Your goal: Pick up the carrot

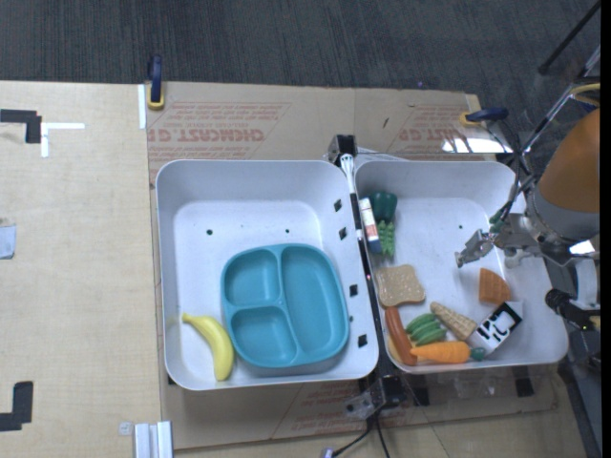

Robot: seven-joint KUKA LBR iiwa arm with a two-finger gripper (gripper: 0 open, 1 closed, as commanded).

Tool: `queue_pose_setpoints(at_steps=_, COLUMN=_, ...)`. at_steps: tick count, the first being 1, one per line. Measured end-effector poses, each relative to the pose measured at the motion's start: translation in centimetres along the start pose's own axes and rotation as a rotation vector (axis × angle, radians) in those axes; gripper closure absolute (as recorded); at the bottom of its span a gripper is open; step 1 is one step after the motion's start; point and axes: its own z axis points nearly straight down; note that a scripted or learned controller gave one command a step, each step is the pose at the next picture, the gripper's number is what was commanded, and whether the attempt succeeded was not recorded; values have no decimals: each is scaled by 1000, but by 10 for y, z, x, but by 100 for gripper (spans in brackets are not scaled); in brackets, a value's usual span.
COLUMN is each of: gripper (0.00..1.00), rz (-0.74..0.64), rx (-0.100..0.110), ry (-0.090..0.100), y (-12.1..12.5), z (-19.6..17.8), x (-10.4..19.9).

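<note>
The carrot (441, 352) is orange and lies flat along the front wall of the right bin (449, 184), between a red sausage (396, 335) and a black-and-white box (498, 324). My gripper (480, 247) hangs over the right side of that bin, behind the carrot and apart from it. An orange wedge (494, 284) lies just in front of the gripper. The arm's orange band (578, 165) is at the right edge of the view.
Crowding the carrot are a green pea pod (425, 328), a ridged tan piece (453, 320) and a bread slice (399, 284). A green item (384, 208) lies at the bin's back left. The left bin (191, 208) holds a teal divided plate (284, 303) and a banana (215, 342).
</note>
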Motion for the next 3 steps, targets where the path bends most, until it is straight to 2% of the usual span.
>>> queue_pose_setpoints(at_steps=1, gripper=0, rz=-146, rx=3, ry=3, y=-61, z=10, x=43)
queue_pose_setpoints(at_steps=2, gripper=100, rz=-141, rx=-2, ry=1, y=-58, z=1, x=42)
queue_pose_setpoints(at_steps=3, gripper=0, rz=-142, rx=-1, ry=1, y=-58, z=1, x=42)
